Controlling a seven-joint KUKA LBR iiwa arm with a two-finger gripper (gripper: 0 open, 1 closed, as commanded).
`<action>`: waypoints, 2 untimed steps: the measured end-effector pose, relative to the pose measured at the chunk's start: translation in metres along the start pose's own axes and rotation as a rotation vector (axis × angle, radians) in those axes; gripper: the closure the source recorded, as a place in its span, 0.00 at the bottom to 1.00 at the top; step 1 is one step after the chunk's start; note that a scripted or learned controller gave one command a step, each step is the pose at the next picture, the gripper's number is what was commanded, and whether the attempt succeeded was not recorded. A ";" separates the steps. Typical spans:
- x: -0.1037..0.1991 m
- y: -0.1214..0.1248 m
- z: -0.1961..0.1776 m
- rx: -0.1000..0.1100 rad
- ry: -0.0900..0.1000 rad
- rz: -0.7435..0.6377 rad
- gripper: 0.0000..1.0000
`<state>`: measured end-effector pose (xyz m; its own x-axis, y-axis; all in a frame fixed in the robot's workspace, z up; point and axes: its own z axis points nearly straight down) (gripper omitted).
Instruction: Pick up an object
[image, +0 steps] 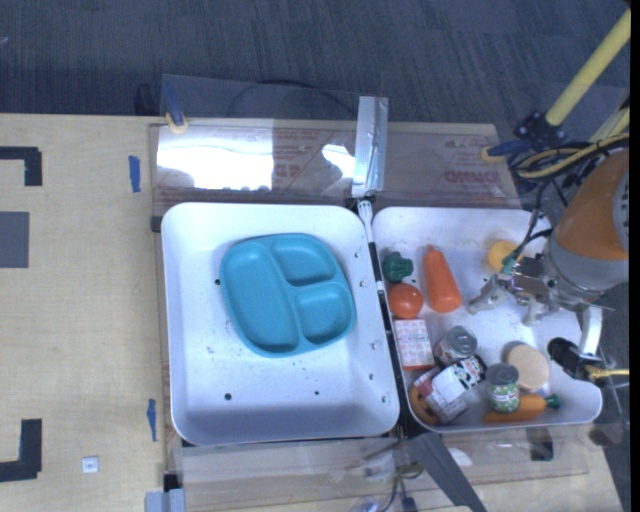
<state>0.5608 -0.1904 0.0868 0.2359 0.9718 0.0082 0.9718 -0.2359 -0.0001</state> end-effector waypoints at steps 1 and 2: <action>-0.002 0.002 -0.011 -0.008 -0.007 -0.001 1.00; 0.050 0.030 -0.145 -0.012 -0.006 0.092 1.00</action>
<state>0.6011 -0.1500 0.2321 0.3237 0.9461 0.0028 0.9461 -0.3238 0.0115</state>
